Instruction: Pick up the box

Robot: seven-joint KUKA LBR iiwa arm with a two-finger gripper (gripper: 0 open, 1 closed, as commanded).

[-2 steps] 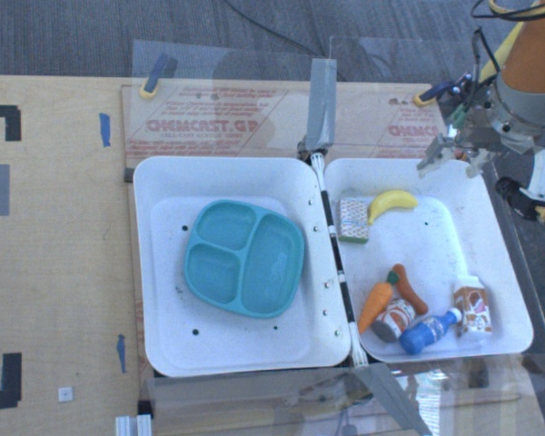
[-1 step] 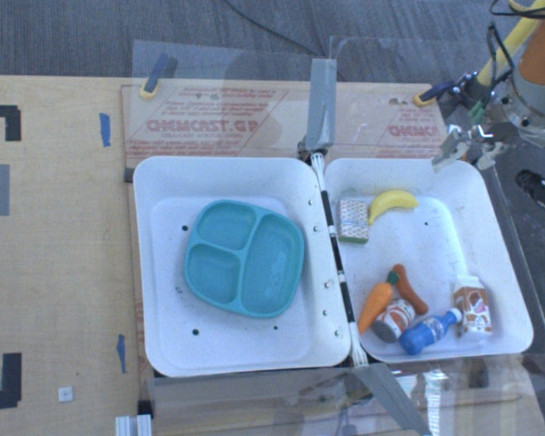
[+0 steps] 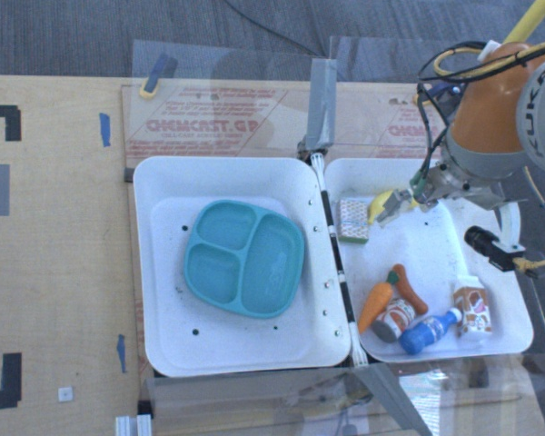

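Box at bin's right edge, gripper well apart

Box (image 3: 472, 305), a small carton with a white top, is seen lying at the right edge of the right bin (image 3: 436, 234), beside a blue bottle (image 3: 429, 332). The gripper (image 3: 401, 202) is found near the bin's upper left, well apart from the box, which lies toward the lower right of it. A yellow item (image 3: 380, 205) is seen just beside the gripper tip; whether the jaws are closed or spread cannot be told. A carrot (image 3: 374, 304) and sponge (image 3: 353, 220) are also seen there. A teal plate (image 3: 244, 257) is held in the left bin (image 3: 163, 207).
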